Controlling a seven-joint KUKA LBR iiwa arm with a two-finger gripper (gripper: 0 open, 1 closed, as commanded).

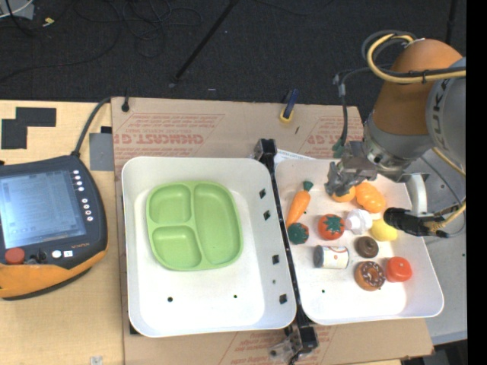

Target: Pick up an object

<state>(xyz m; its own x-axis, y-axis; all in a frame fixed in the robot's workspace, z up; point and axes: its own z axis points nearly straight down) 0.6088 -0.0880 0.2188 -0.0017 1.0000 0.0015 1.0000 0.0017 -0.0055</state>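
My gripper [341, 182] hangs low over the back of the right bin [426, 299], reaching in from the right. Just under and right of it lies an orange fruit [370, 198], with part of it hidden by the gripper. A carrot [298, 206] lies to the gripper's left. In front of it are a red tomato-like piece [330, 226], a dark green piece [297, 233], a white garlic-like piece [358, 220] and a yellow lemon [384, 230]. Nearer the front sit a white can [332, 258], a small chocolate donut [367, 247], a sprinkled donut [370, 275] and a red round piece [399, 268].
The left bin [144, 295] holds a green divided plate [194, 226]. A black divider rail [278, 234] runs between the bins. A teach pendant [46, 215] lies at the left on the bench. The arm's grey and orange body [415, 105] rises over the right bin's back right corner.
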